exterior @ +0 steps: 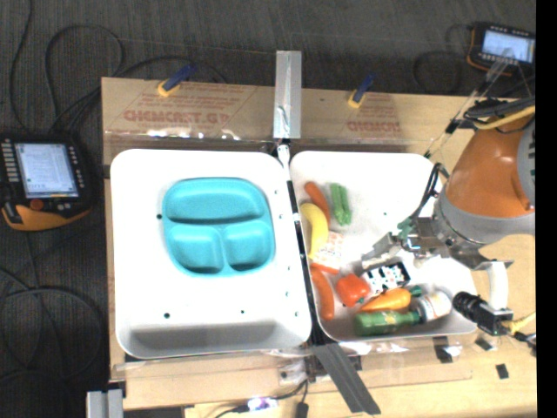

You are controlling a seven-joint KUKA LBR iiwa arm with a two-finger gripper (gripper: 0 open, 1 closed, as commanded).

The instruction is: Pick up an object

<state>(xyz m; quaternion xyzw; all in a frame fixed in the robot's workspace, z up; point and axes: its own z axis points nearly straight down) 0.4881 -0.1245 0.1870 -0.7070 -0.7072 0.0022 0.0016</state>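
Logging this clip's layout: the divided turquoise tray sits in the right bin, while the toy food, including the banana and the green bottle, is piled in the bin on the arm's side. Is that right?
Not quite. The camera view shows the turquoise tray in the left bin, not the right one. The rest holds: the banana and green bottle lie in the right bin, where the arm reaches in.

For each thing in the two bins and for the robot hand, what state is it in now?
Blue tray: lying flat in the left bin, right side up.
Banana: lying in the right bin, near the divider.
Green vegetable: lying beside the banana.
Green bottle: on its side at the front wall.
Hand: low over the toys, holding nothing that I can see.
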